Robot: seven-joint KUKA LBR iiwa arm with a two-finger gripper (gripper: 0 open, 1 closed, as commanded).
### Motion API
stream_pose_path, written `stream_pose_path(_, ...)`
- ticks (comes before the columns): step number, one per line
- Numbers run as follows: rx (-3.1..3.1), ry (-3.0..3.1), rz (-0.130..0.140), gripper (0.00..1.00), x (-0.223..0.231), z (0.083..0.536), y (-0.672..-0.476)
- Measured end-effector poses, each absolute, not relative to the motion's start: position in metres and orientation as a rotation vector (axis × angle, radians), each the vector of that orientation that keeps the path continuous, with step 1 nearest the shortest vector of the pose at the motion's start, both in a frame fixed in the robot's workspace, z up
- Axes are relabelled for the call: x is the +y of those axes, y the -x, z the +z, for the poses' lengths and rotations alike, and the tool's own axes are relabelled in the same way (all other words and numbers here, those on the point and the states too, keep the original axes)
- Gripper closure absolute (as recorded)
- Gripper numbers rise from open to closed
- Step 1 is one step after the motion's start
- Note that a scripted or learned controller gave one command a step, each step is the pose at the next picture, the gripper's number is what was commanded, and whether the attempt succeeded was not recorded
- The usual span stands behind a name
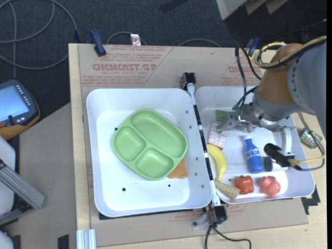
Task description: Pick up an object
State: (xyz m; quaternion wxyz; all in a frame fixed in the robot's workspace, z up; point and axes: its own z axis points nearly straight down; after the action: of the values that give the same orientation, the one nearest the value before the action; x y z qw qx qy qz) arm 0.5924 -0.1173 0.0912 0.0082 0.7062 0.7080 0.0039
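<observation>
Left bin [104,191]: green tray [150,143] fills the middle; bare floor around it, widest along left wall. Right bin [306,183]: my arm [285,87] covers the far half. Banana [220,161], bottle [253,154], red pepper [244,184], strawberry [268,185] crowd the near half; narrow gaps between.

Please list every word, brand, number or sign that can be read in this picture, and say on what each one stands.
"CHEMCAST GP": red print on the brown board under the bins, left part.
The same red print on the board's right part: too partial to read.
Small packet in the right bin: print too small to read.
Blue bottle: label unreadable.
</observation>
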Motion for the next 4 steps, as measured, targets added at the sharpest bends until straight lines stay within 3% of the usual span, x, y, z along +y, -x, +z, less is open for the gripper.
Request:
stream_pose_path(1, 2.218, -2.222, 0.002, 0.00, -0.148, 0.087, -0.550)
stream_pose_path(2, 2.222, -2.225, -0.002, 0.00, -0.153, 0.084, -0.529)
stream_pose_path(3, 2.221, -2.222, 0.001, 1.00, -0.152, 0.095, -0.531)
stream_pose_path(4, 2.225, -2.207, 0.011, 1.00, -0.061, 0.190, -0.573)
